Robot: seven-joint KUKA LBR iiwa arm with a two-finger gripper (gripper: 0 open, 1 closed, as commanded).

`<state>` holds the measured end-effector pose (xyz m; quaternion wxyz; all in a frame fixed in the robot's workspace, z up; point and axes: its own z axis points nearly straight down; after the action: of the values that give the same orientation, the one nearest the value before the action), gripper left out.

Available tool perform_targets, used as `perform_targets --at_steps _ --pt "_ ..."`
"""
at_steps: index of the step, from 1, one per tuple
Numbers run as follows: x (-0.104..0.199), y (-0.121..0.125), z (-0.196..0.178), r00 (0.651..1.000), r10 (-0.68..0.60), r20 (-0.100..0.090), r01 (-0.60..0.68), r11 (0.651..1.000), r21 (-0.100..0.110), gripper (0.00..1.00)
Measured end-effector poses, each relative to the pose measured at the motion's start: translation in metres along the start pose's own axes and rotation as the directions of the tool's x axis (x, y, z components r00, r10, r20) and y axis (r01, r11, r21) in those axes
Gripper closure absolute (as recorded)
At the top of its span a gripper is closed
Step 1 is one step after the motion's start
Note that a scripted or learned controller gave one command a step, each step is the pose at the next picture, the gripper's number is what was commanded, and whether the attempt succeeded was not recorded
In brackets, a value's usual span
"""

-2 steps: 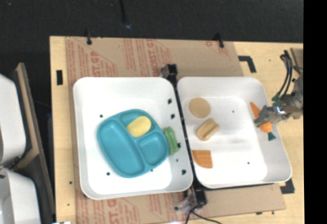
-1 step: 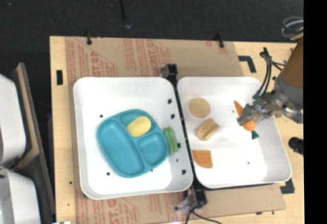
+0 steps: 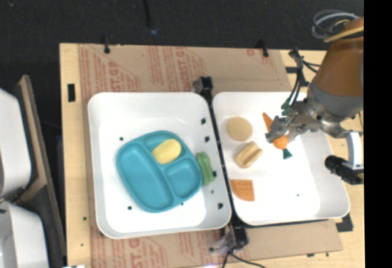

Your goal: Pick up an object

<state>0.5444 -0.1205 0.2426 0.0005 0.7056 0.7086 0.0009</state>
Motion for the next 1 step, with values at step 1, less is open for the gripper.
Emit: perform_targets --at_steps 1 --pt "0.0445 0.0082 0.0008 1.0 0.001 0.0 -0.001 1.0 0.001 1.0"
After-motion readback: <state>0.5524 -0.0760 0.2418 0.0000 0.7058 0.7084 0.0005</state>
